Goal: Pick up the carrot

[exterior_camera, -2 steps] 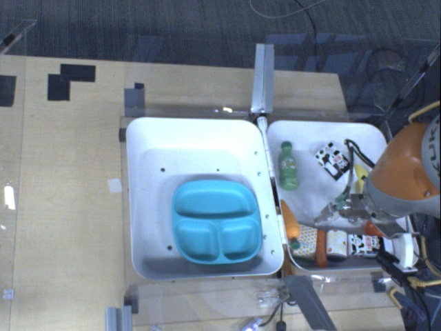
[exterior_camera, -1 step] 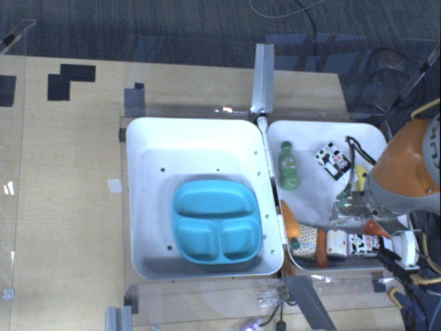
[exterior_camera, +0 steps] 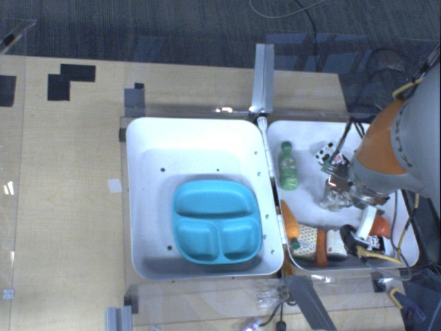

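- The carrot (exterior_camera: 290,219) lies at the lower left of the right bin (exterior_camera: 306,131), along the wall it shares with the left bin (exterior_camera: 138,185), thick end up, tip pointing toward the bottom of the frame.
- I judge it light, stiff and a little slick; its taper would let it slide out of a pinch at the tip.
- I would take it across the thick upper part, though the wall just beside it leaves little room on that side.
- My claw (exterior_camera: 335,197) hangs over the middle of the right bin, to the right of the carrot and apart from it, below and right of the green bottle (exterior_camera: 287,165).
- My arm comes in from the right edge, orange band above the wrist, wrist bent down into the bin.
- I cannot tell whether the claw is apart or together; nothing shows in it.
- A blue tray (exterior_camera: 216,220) sits in the left bin.
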`<action>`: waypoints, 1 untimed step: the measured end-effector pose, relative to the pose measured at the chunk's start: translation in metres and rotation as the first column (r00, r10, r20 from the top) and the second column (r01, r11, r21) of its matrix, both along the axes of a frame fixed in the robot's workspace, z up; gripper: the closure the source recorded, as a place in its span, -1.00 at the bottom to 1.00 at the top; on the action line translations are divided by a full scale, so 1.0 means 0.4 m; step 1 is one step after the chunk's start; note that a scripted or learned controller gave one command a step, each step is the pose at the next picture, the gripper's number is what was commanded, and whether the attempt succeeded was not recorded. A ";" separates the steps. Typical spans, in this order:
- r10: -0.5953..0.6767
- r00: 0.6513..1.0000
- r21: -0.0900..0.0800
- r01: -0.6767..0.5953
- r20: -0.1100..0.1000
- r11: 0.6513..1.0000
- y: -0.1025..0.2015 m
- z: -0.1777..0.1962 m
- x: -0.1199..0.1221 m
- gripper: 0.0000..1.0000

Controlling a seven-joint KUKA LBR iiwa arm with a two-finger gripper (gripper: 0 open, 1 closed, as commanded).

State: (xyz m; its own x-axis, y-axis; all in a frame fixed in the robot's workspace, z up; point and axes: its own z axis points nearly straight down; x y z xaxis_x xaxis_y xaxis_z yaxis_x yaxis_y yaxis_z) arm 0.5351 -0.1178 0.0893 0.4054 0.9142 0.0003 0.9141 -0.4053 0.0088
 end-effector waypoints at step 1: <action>0.278 0.961 -0.007 -0.278 0.000 0.961 0.022 0.001 0.018 1.00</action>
